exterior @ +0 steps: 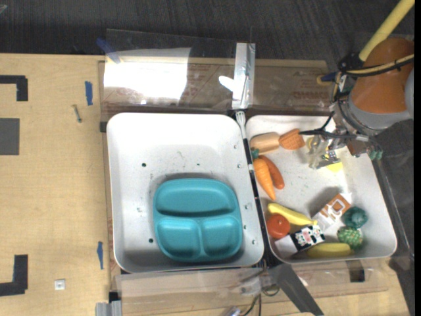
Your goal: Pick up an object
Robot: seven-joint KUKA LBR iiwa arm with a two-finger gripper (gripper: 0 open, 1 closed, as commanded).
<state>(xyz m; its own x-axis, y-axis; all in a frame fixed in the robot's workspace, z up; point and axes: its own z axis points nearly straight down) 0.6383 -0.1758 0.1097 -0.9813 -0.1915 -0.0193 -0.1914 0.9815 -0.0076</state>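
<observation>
My gripper (321, 153) hangs low over the back of the right bin (381, 196), under the orange wrist band (378, 91). Just left of it lie an orange toy piece (291, 139) and a tan bread roll (264, 141). A small yellow item (335, 167) lies directly beneath and in front of the gripper. Two carrots (268, 174) rest along the bin's left wall. Toward the front sit a banana (287, 212), a red tomato (277, 226), a black-and-white box (306, 237), an orange-and-white carton (332, 207) and a green round toy (357, 217).
The left bin (125, 150) holds a teal divided tray (196, 217). A metal divider (244, 78) stands behind the seam between the bins. Another yellow banana (329, 249) and a green knobbly fruit (352, 237) lie at the right bin's front edge.
</observation>
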